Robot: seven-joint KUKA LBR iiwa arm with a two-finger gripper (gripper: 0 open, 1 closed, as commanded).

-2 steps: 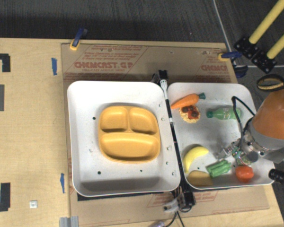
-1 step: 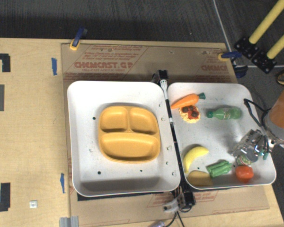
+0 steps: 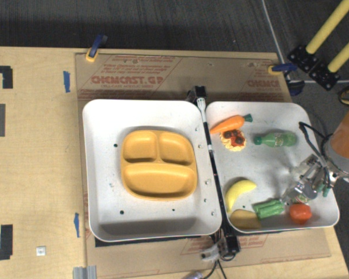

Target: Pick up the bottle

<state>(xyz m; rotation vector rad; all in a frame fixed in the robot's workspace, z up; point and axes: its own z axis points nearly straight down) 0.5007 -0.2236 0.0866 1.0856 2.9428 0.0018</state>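
The bottle (image 3: 274, 139) is green and translucent and lies on its side in the upper part of the right bin (image 3: 262, 116), cap toward the left. My gripper (image 3: 296, 183) hangs low over the right side of that bin, below and to the right of the bottle and well apart from it. It stands open with nothing between its fingers. Its tips are just above a red tomato (image 3: 301, 213) and a green block (image 3: 268, 208).
A carrot (image 3: 228, 124) and a small pizza-like toy (image 3: 234, 138) lie left of the bottle. A banana (image 3: 239, 192) and a brown potato (image 3: 244, 218) sit at the bin's lower left. The left bin (image 3: 99, 156) holds a yellow divided plate (image 3: 159, 163).
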